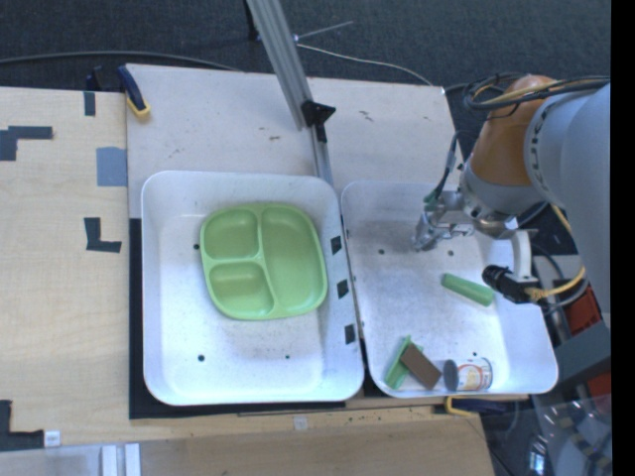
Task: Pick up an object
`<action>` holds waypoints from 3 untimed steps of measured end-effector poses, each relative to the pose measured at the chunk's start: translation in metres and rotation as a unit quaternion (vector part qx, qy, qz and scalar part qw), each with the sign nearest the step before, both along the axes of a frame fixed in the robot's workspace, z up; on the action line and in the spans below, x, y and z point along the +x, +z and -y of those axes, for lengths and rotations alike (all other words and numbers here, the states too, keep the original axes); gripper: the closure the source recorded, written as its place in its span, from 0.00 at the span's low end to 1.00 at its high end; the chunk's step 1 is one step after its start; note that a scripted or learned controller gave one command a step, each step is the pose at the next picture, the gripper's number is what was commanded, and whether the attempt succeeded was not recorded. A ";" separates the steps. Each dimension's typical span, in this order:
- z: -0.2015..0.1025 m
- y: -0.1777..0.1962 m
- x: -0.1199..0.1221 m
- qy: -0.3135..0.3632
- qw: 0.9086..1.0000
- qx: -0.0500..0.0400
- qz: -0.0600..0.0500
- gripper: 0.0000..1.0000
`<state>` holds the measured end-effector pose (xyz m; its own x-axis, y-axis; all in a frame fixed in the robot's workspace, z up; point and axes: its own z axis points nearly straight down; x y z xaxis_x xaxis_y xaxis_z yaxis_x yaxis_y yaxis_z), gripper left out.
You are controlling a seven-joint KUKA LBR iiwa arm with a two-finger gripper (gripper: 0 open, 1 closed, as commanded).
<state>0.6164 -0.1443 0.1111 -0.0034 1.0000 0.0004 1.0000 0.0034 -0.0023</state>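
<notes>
Over the far part of the right bin (369,266), the gripper (434,232) hangs low above bare white floor, with nothing visible beneath or within it; whether it is open or closed cannot be told at this size. The arm (556,157) reaches in from the right, its orange band (506,142) bent over the bin's far right corner, which suggests a downward approach for a pick. No object lies right under the gripper, so a descent here would likely close on nothing. The nearest candidate is the green stick (467,289), a short pale-green bar lying flat and slanted, near and to the right of the gripper, well apart from the other pieces and so the easiest to take. Along the near wall of the same bin sit three more things crowded together: a green block (398,363) leaning against a brown block (421,368), and just to their right a small can (470,375) lying on its side, with a grey end and a white and orange label. Their closeness to the wall and to each other would make a grasp awkward. The left bin (159,286) holds a green divided plate (264,261), lying flat with three compartments, broad and shallow, a poor fit for narrow fingers. Both bins rest on the desk (218,117).
</notes>
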 end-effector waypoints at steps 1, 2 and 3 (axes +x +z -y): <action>-0.004 0.046 0.008 -0.001 1.000 0.000 0.003 1.00; -0.003 0.103 0.019 -0.001 1.000 -0.001 0.004 1.00; -0.003 0.144 0.020 -0.001 1.000 -0.001 0.003 1.00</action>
